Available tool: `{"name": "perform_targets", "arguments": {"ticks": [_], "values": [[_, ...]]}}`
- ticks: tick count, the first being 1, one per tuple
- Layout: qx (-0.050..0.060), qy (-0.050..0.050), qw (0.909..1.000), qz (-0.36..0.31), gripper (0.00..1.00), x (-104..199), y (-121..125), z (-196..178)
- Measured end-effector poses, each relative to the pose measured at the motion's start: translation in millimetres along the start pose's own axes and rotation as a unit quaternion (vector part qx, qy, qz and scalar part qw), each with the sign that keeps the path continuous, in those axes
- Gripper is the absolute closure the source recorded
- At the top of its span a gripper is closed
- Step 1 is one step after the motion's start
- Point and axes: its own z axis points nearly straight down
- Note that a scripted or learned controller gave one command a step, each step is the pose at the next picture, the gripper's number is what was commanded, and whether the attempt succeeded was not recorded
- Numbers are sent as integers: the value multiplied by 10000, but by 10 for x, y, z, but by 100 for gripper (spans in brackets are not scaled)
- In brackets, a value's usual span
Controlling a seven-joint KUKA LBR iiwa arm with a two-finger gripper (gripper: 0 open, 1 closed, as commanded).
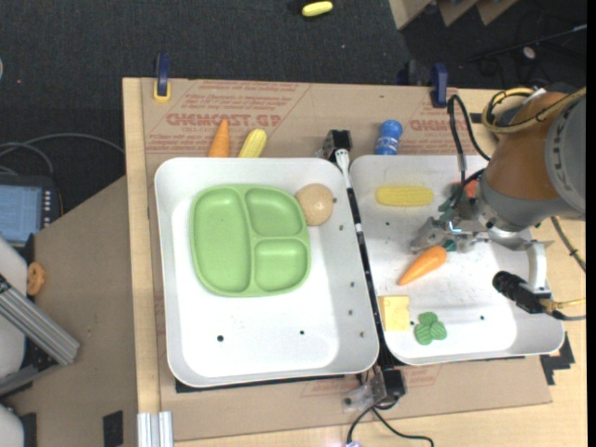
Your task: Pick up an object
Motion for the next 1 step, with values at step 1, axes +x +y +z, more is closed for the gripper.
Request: {"name": "perform_targets", "arguments": {"ticks": [1], "values": [[-2,1,10000,-5,0,-31,-153,1]]}}
